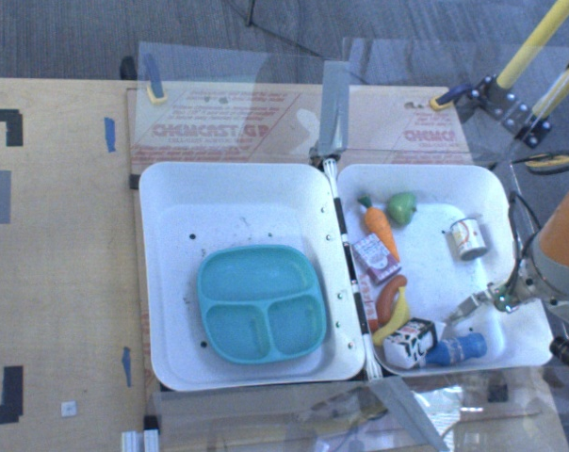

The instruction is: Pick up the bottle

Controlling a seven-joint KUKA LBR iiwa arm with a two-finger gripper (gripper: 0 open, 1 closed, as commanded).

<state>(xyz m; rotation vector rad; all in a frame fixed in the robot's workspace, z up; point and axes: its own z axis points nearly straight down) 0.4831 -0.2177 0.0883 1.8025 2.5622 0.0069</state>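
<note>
Right bin [435,179]: bottle [459,350] below pincer [465,309]

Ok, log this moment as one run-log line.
task: pick up bottle | tool: above right bin, near front | blue bottle: lying at front wall, beside cow-print carton | grasp: not yet

Two white bins [237,182], one teal plate [261,304], one blue bottle [459,350], one carrot [380,230], one can [468,237]
</note>
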